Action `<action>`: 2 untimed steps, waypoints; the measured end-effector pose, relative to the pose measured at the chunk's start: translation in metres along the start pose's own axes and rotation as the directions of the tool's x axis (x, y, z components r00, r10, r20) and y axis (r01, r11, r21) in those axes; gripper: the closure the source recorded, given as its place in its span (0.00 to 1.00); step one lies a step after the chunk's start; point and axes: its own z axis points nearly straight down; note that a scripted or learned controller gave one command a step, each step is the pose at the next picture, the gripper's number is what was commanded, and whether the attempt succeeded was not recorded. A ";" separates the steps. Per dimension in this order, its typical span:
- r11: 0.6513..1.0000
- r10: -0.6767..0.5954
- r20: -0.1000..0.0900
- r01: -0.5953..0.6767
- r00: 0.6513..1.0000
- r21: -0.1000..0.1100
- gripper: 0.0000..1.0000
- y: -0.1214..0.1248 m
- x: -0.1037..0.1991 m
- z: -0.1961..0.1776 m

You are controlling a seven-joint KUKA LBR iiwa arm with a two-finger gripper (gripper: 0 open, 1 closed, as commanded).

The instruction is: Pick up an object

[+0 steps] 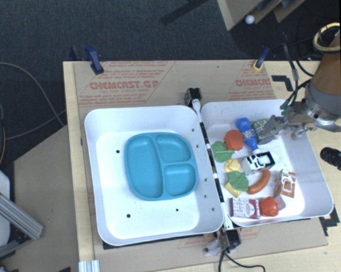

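Found the arm (325,94) reaching in from 3 o'clock, with the gripper (269,130) low over the 12 o'clock part of the right bin (314,180). Could not tell whether the tool was clenched or released, nor make out anything grasped in it.

Saw every loose piece lying in that right bin. Spotted a green-and-white packet (260,124) right at the tool's tip, partly covered by it. Just at 9 o'clock of the tip, noted a blue bottle (246,131) and, touching it on its 8 o'clock side, an orange ball (234,140). Further toward 8 o'clock, against the bin's wall, found a green leaf (221,152). Near the bin's middle, noted a black-and-white block (260,159), with a yellow piece (233,165) at its 9 o'clock and a yellow-green piece (237,184) at its 7 o'clock. Found an orange sausage (260,182) curved just at 6 o'clock of the block, and an orange-and-white packet (287,184) at the sausage's 3 o'clock. Along the 6 o'clock edge, saw a maroon carton (244,208) touching a red tomato (268,206).

In the left bin (103,140), noted a blue divided tray (160,163) lying flat near the centre. Saw both bins set side by side on the bench (129,84).
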 end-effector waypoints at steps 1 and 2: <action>1.000 -0.001 0.005 0.002 1.000 -0.024 0.00 -0.011 -0.003 0.104; 1.000 -0.001 0.002 0.001 1.000 -0.028 0.00 -0.044 0.032 0.111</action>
